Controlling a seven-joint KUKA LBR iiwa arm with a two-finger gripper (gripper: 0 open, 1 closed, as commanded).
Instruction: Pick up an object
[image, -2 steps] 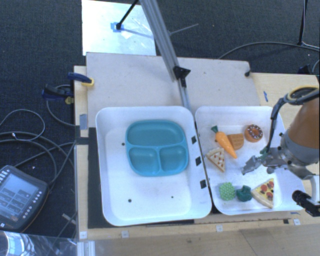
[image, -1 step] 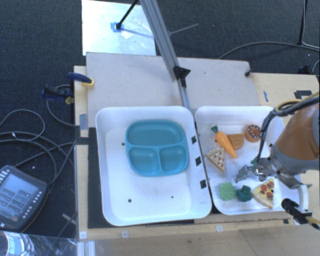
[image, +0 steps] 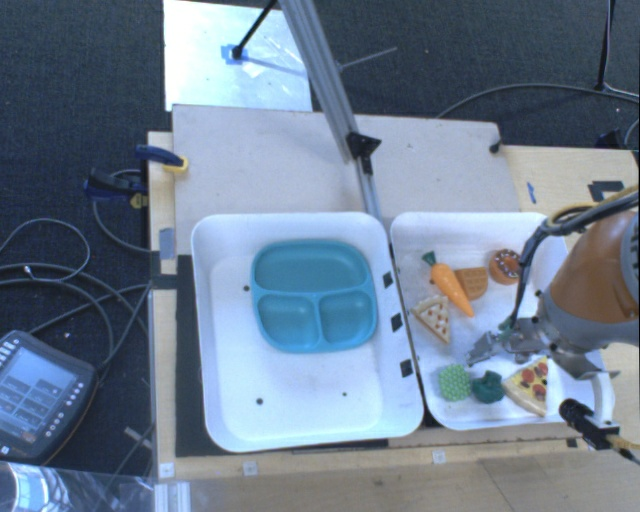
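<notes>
Two white bins sat side by side on your bench. The left bin (image: 225, 400) held a teal divided tray (image: 314, 297) with bare floor around it. The right bin (image: 410, 240) held a carrot (image: 450, 287), sandwich wedge (image: 433, 318), doughnut (image: 505, 266), pizza slice (image: 529, 386) and green pieces (image: 470, 384). The gripper (image: 492, 345) hung above its near half, beside the pizza slice; you could not tell its grip. Dark carpet and cables lay around the bench.
</notes>
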